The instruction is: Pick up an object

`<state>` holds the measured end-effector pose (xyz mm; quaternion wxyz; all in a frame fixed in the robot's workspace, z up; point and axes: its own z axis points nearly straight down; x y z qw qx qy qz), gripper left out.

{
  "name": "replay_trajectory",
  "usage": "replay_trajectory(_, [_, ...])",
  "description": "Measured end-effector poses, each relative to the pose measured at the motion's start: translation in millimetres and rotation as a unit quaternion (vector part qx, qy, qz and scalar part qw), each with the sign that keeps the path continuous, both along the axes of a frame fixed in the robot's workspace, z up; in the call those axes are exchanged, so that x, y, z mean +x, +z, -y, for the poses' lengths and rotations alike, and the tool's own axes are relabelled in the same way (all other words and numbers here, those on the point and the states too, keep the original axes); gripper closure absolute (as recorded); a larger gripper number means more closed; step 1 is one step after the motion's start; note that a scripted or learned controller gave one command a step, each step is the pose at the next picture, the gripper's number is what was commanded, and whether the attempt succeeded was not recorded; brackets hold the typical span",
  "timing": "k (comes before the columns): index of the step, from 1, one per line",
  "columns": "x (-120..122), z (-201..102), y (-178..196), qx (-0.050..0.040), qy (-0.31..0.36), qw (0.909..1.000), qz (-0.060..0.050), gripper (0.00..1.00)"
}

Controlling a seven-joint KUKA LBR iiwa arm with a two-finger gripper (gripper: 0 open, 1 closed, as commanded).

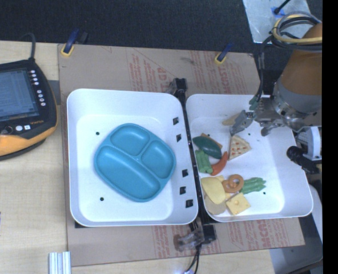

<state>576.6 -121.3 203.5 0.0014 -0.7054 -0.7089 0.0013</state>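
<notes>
Hovering over right bin [283, 207], gripper [250, 122] above pizza slice [239, 147]; jaw state impossible to tell; blue plate [136, 161] in left bin [80, 153].

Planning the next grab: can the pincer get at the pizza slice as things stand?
Probably yes. The pincer hangs just above-left of the pizza slice, whose top lies bare in the right bin, with nothing over it.

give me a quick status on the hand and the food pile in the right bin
Hand over the right bin, nothing seen between its fingers. Pizza slice just below it, untouched. Other toy food crowds close alongside.
</notes>
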Motion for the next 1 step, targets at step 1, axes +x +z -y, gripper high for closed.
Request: replay_trajectory(1, [33.2, 48.5, -77.8, -0.0017, -0.001, 1.0, -0.001, 0.0])
